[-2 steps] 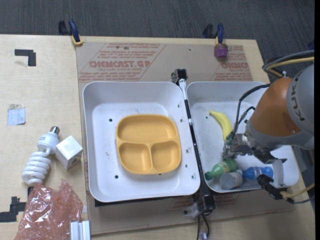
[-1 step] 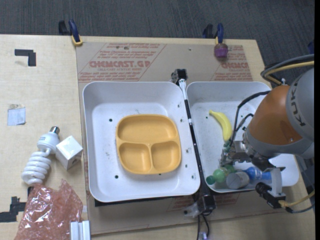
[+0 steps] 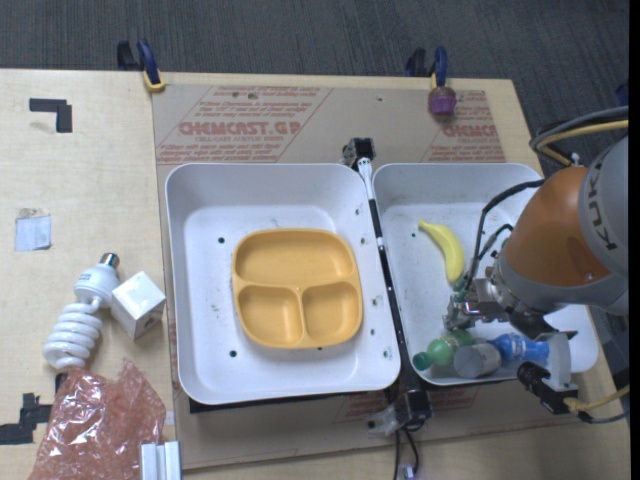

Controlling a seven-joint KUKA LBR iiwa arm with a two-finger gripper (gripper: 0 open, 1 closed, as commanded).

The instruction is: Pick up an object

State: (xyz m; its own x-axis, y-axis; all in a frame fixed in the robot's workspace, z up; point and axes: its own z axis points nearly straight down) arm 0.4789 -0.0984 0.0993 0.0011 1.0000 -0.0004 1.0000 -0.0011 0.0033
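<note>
The claw (image 3: 462, 313) hangs low in the near part of the right bin (image 3: 400, 193), under the arm's (image 3: 560, 243) orange band, and from this angle I cannot tell whether it is released or clenched, since the wrist hides much of it. It sits there, I judge, because the pickable things are crowded into that corner. Just below the claw, almost touching it, lies a clear bottle (image 3: 480, 358) on its side, green cap toward the left bin and blue end under the arm; lying flat, it offers its narrow body across the grip. Just above the claw lies a banana (image 3: 445, 246), curved and flat on the bin floor, apart from the bottle. Either could be the object to lift; nothing is seen between the claw's tips. Farther left, past the shared rims, the left bin (image 3: 190, 193) holds a yellow divided tray (image 3: 296, 288). Well beyond that, on the bench, lie a spiral light bulb (image 3: 80, 320) and a white cube (image 3: 139, 302).
</note>
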